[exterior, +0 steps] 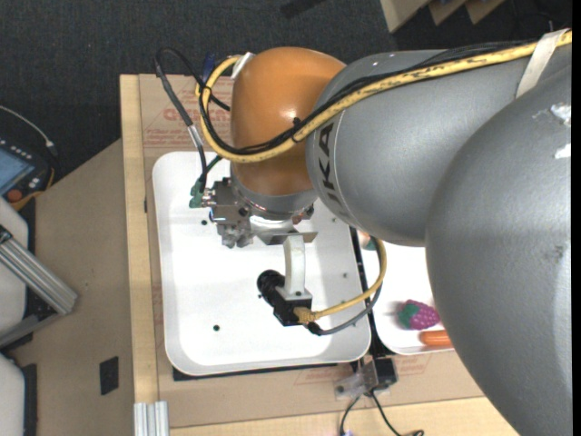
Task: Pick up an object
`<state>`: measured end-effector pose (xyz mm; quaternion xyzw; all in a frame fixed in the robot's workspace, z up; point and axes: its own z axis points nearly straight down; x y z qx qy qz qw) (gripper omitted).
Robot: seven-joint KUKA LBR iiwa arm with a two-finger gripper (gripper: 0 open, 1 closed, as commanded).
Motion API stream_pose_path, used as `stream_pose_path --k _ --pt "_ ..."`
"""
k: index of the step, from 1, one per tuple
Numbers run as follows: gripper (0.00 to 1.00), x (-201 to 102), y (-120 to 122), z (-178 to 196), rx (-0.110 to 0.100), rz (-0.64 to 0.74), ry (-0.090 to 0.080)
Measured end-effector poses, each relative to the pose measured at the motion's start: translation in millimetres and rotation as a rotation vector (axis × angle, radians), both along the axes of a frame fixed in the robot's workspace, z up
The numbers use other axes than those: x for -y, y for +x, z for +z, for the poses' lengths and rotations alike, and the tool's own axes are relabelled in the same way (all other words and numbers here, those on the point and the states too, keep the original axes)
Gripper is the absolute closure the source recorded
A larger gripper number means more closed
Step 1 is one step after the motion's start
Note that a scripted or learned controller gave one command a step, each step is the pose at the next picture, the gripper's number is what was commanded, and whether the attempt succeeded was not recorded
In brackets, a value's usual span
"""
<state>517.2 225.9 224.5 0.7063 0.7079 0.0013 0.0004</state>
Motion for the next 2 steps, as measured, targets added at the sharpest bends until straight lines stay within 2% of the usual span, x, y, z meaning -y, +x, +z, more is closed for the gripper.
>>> stream_pose_path --k 2 --pt "1.00 5.0 3.5 13.2 -0.001 -0.003 0.000"
